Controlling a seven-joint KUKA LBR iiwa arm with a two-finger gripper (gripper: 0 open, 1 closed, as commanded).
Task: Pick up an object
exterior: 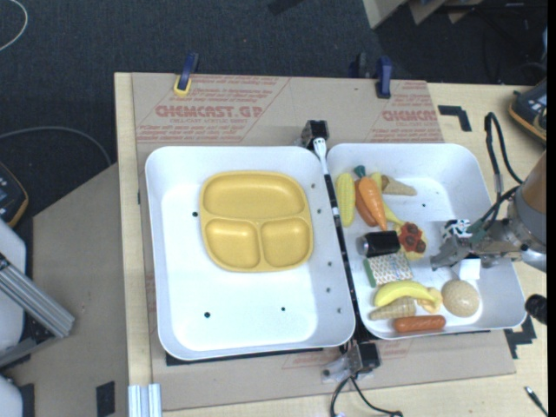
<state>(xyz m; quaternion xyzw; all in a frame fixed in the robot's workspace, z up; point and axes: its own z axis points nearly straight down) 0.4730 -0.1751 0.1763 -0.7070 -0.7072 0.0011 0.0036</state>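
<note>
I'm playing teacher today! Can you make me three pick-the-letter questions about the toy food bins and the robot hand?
1. Where is the yellow tray?
A. left bin
B. right bin
C. on the floor

2. What colour is the carrot?
A. blue
B. orange
C. white

3. What is the gripper doing?
A. lifting the banana
B. carrying the carrot
C. reaching low into the right bin, near the round beige ball

Answers: 1 A, the tray lies in the left bin. 2 B, it is orange with a green top. 3 C, the banana and carrot lie apart from it.

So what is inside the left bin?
The left bin holds a yellow divided plate, three compartments, nothing in them. What lies beneath the plate is covered.
</note>
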